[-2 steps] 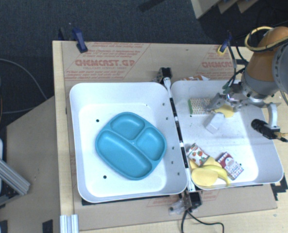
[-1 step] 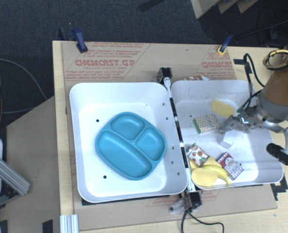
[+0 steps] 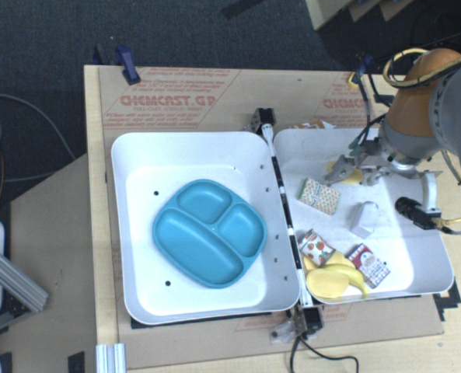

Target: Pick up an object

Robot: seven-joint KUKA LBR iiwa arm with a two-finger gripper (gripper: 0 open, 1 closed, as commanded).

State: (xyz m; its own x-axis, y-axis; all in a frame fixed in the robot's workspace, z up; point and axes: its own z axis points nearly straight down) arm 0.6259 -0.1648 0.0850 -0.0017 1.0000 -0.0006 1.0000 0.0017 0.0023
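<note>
My gripper (image 3: 356,171) is low in the far part of the right bin (image 3: 432,263), reaching in from the right under the grey arm with its orange band (image 3: 417,92). A small yellow patch (image 3: 364,176) shows right under the gripper; what it belongs to is unclear. Just in front lie a patterned packet (image 3: 319,196) and a pale grey block (image 3: 364,217). Nearer the front edge are a small strawberry-print box (image 3: 316,247), a yellow banana-shaped toy (image 3: 335,281) and a red and blue box (image 3: 368,265).
The left bin (image 3: 137,208) holds a blue divided plate (image 3: 208,231). A ridge with black clips (image 3: 281,200) separates the two bins. A black cable fitting (image 3: 417,212) hangs off the arm over the right bin's right side.
</note>
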